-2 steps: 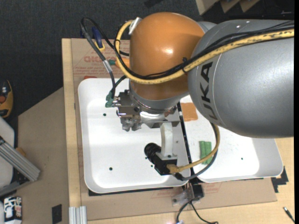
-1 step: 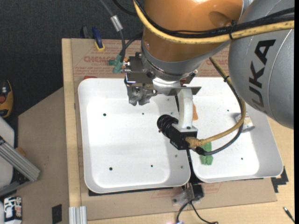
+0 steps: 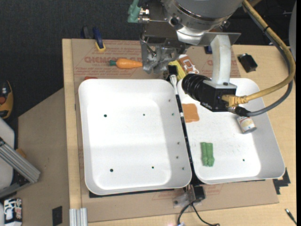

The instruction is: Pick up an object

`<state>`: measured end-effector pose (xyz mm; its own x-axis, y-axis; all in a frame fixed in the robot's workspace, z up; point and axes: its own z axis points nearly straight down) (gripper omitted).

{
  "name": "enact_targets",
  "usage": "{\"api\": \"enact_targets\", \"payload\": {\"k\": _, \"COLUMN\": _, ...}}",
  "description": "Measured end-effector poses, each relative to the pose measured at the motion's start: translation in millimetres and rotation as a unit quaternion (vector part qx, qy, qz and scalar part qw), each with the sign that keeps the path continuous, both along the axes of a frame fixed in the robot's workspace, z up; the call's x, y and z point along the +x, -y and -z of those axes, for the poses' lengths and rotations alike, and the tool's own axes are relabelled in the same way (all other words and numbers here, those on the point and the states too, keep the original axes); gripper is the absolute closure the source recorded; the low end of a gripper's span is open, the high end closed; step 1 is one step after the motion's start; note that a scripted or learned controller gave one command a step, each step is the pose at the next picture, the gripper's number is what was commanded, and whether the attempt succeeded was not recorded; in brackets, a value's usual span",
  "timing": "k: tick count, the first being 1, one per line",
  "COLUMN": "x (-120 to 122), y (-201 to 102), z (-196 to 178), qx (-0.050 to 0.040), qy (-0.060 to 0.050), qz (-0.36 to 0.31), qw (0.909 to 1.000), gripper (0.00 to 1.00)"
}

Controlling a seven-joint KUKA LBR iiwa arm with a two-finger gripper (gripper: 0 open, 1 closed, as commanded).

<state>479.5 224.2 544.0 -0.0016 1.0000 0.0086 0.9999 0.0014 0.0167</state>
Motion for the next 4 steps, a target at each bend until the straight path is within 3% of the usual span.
{"api": "enact_targets", "payload": {"k": 1, "x": -0.5, "y": -0.5, "z": 8.9, "qx": -0.0042, "qy": -0.008, "qz": 0.0, "qw": 1.0, "gripper": 0.0}}
{"api": "enact_targets", "payload": {"k": 2, "x": -0.2, "y": -1.3, "z": -2.1, "qx": -0.0033, "qy": -0.006, "qz": -0.001, "qw": 1.0, "gripper": 1.0}}
{"api": "enact_targets", "payload": {"k": 3, "x": -2.6, "y": 0.4, "z": 209.7, "qx": -0.0085, "qy": -0.017, "qz": 0.001, "qw": 0.9998, "gripper": 1.0}}
{"api": "enact_targets", "payload": {"k": 4, "x": 0.5, "y": -0.3, "z": 67.0, "qx": -0.0002, "qy": 0.0, "qz": 0.0, "qw": 1.0, "gripper": 1.0}}
